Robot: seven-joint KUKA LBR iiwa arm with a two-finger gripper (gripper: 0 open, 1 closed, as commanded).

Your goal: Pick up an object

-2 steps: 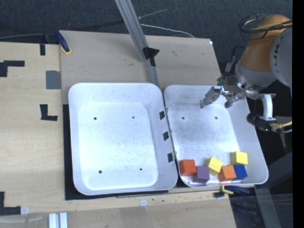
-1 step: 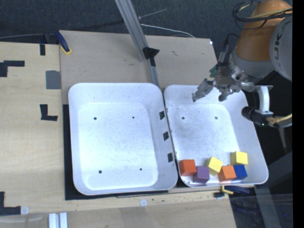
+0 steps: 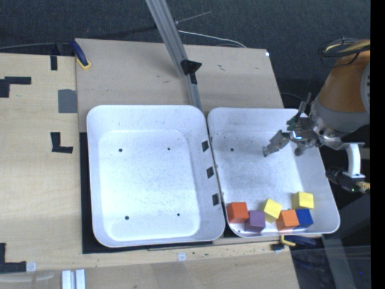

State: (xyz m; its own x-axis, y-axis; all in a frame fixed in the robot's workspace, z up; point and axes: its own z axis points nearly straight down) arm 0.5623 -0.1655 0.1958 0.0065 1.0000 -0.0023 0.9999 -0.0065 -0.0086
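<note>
Several small blocks lie along the front of the right bin (image 3: 240, 131): an orange block (image 3: 237, 211), a purple block (image 3: 257, 220), a yellow block (image 3: 272, 208), a second orange block (image 3: 287, 219), a blue block (image 3: 304, 218) and another yellow block (image 3: 304, 200). My gripper (image 3: 286, 143) hangs over the right bin's back right part, well behind the blocks. Its fingers are spread apart with nothing between them.
The left bin (image 3: 96, 161) sits beside the right one on a dark mat. A slanted metal pole (image 3: 168, 29) runs down to the gap between the bins at the back. The arm's orange band (image 3: 343, 92) is at the right edge.
</note>
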